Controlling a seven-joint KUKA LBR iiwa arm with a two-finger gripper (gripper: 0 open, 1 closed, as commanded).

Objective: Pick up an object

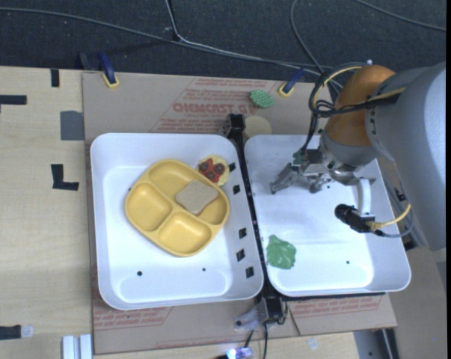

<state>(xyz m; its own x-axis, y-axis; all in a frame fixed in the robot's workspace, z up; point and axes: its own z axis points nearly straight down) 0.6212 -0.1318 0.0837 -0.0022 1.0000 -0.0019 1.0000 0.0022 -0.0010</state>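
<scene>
Empty, the end effector [289, 176] hangs with fingers spread, centre-right, over one of two white bins [322, 275]. One green object [281, 253] lies lower down; one yellow tray [176, 204] fills the left bin.

Even, fairly bright overhead light, mildly soft focus throughout. The two white bins [105, 223] are the brightest areas, nearly washed out toward 6 o'clock. The yellow divided tray [154, 208] throws a faint shadow toward 7 o'clock. The arm [427, 148] at 3 o'clock looks blurred and pale. The dark floor at 12 o'clock is grainy.
</scene>
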